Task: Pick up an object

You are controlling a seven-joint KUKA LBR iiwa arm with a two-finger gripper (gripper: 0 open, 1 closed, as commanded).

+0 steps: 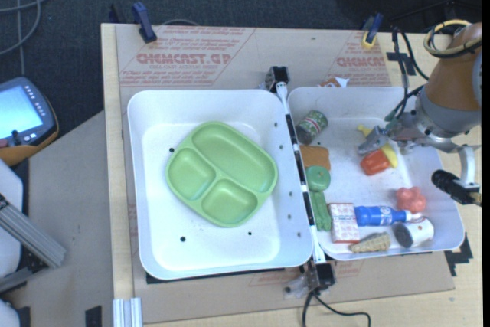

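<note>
Camera view: the end effector [375, 140] hangs in the right bin [452, 195] — touching or just above the orange-red object [374, 162], nearer the bin's far wall.

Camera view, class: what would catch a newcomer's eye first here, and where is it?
The green divided tray stands out, lying alone in the left bin. The right bin holds a clutter of small things, among them a blue tube and a green can. The tool hovers by an orange-red toy.
</note>
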